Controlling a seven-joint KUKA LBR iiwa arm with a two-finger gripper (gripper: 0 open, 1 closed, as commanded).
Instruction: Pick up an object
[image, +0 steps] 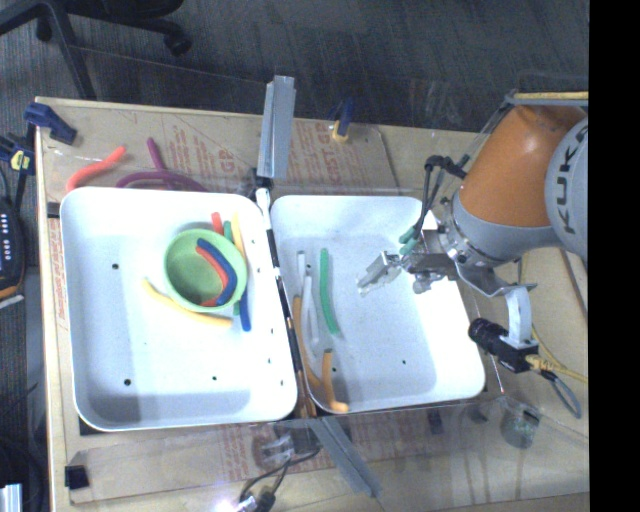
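My arm (520, 180) reaches in from the right over the right bin's (440, 372) far edge; gripper (373, 280) state I cannot tell.

Right bin (440, 372) floor bare beside strips (326, 290) along left wall

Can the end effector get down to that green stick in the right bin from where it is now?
Probably yes. The end effector hangs over the right bin, just right of the green stick, with bare bin floor between them. A white stick close alongside could crowd the grasp.
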